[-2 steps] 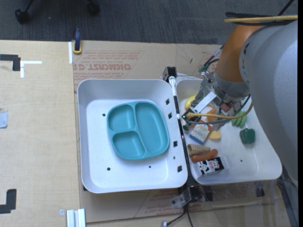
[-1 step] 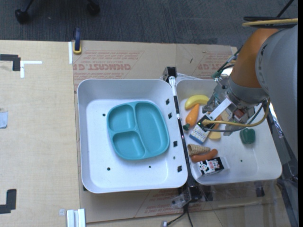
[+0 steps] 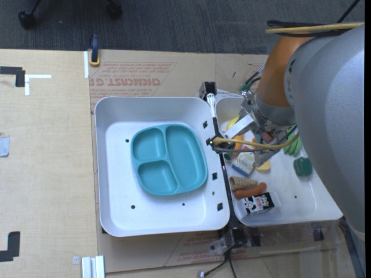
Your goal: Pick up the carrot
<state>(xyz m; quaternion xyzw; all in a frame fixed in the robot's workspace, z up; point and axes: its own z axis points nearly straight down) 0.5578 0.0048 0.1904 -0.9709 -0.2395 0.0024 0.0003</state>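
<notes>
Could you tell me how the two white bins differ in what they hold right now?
The left bin holds one teal divided plate, lying flat; the right bin holds a jumble of small items, among them a carrot and a green piece. The arm overhangs the right bin, not the left bin. Both are shallow and white.

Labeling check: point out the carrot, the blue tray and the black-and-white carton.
carrot (image 3: 255, 187): camera view, mid-length of its orange body.
blue tray (image 3: 169, 158): camera view, on the central divider.
black-and-white carton (image 3: 258, 202): camera view, middle of its top face.
</notes>
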